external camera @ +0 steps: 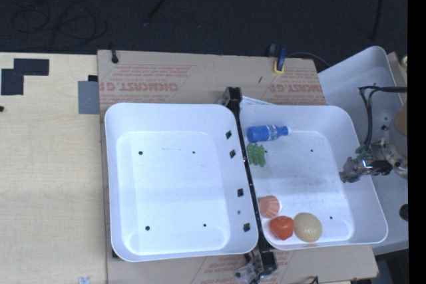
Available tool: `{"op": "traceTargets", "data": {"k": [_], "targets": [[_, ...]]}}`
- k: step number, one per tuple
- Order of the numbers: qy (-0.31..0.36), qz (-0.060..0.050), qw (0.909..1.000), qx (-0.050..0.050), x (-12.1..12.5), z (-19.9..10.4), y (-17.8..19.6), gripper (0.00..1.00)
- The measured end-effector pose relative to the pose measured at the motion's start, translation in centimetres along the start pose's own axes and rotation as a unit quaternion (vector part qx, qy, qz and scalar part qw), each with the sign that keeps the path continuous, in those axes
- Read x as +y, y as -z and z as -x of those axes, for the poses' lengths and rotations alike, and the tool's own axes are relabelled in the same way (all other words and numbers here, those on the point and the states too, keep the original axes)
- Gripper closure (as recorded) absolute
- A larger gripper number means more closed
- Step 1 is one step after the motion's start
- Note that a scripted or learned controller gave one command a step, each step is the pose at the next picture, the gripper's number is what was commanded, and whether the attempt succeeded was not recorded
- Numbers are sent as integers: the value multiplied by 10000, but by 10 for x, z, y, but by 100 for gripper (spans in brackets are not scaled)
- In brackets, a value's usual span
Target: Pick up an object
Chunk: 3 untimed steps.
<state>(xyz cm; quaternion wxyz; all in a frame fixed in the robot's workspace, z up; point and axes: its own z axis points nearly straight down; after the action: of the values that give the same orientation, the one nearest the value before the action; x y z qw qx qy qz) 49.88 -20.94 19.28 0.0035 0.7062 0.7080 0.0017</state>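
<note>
The right bin (333,118) holds several small things. A blue bottle (266,133) lies on its side near the far left corner, with a small green leafy piece (256,155) just in front of it. At the near left corner sit a pale orange round piece (269,205), a red tomato-like ball (282,227) and a beige ball (307,227), close together. My gripper (351,173) hangs over the bin's right rim, apart from all of them, with nothing seen in it.
The left bin (120,136) stands beside the right one, a black divider (243,169) between them. Both rest on a cardboard sheet (173,80). A white plate-like surface (363,73) and cables lie at the far right behind the arm.
</note>
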Motion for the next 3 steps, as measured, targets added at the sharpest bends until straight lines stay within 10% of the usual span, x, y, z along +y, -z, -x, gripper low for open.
{"op": "traceTargets", "data": {"k": [1,2,3], "targets": [[-17,-51,10000,21,-24,4,12,100],[-3,-39,10000,13,21,4,-5,100],[1,-51,10000,21,-26,-78,-109,100]]}}
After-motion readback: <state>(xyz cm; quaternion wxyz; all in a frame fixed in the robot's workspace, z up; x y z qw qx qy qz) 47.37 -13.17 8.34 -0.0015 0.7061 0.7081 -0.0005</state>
